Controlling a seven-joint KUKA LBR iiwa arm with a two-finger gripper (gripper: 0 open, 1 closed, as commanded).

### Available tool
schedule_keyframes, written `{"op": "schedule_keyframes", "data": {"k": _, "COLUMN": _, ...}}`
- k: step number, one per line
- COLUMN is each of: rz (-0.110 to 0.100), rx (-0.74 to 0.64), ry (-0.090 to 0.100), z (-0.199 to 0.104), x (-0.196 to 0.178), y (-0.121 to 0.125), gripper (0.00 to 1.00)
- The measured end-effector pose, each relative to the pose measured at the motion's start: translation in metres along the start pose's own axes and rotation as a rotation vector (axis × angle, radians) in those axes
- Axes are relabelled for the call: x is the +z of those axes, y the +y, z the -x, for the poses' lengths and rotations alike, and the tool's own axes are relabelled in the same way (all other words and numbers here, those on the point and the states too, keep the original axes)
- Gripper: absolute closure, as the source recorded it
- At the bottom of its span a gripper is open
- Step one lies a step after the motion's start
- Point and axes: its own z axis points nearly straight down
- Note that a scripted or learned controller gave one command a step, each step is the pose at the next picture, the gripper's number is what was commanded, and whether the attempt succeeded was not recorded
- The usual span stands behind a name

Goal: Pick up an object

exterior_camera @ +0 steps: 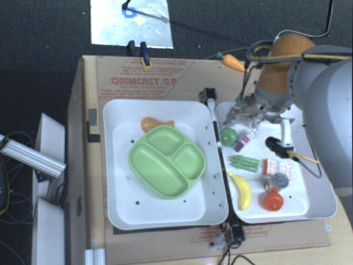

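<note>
Your gripper (pixel 238 116) hangs low over the right bin (pixel 317 203), near its far left corner; you cannot tell how its fingers stand. Just beside it lies a green ball (pixel 228 136), with a banana (pixel 241 190) and red tomato (pixel 272 201) nearer you. A green divided plate (pixel 167 160) rests in the left bin (pixel 124 206).

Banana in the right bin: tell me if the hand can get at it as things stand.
Probably yes. The banana lies bare near the bin's front, nothing on top of it; the green beans and red tomato sit beside it, apart. The hand hovers at the bin's far end.
</note>
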Motion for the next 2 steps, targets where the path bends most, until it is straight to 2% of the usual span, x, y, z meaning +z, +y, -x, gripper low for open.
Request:
{"op": "schedule_keyframes", "data": {"k": 1, "rz": 0.0, "rx": 0.002, "ry": -0.002, "z": 0.068, "x": 0.0, "y": -0.001, "gripper": 0.0}}
{"op": "schedule_keyframes", "data": {"k": 2, "rz": 0.0, "rx": 0.0, "ry": 0.0, "z": 0.007, "x": 0.0, "y": 0.0, "gripper": 0.0}}
